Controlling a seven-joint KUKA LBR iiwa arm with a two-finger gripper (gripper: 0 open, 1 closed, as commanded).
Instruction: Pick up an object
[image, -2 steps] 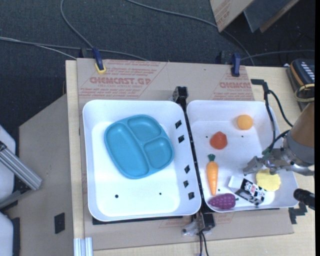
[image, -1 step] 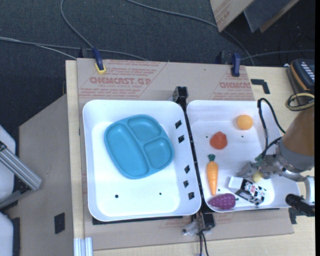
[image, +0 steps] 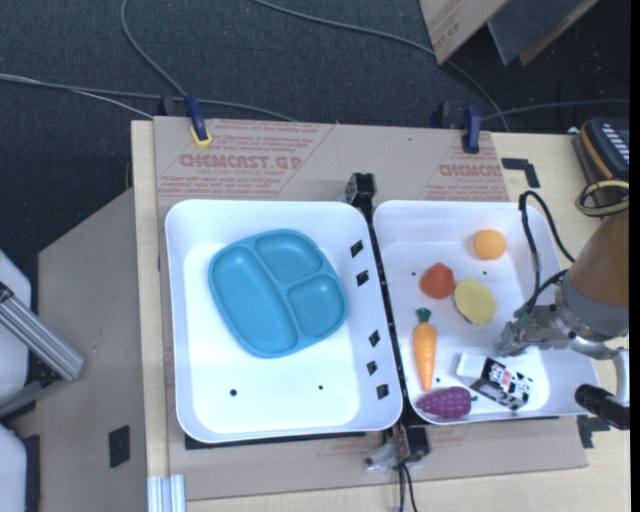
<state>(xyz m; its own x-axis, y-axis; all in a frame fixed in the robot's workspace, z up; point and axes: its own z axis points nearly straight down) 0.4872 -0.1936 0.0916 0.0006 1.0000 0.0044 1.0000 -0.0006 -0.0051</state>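
Note:
The right bin (image: 530, 222) holds several toy foods. An orange ball (image: 489, 244) lies at the back, with a red pepper-like piece (image: 437, 281) and a yellow lemon (image: 475, 301) nearer the middle. An orange carrot (image: 425, 346) lies lengthwise along the bin's left side, and a purple grape bunch (image: 444, 403) sits at the front. My gripper (image: 497, 377) is low over the bin's front right part, just right of the grapes and below the lemon. It touches none of the foods that I can see.
The left bin (image: 270, 390) bears a blue divided plate (image: 277, 292) at its back left. My arm (image: 600, 295) crosses the right bin's right wall. Black clips line the divider (image: 375, 300) between the bins. A cable (image: 535, 235) loops over the right bin's back right corner.

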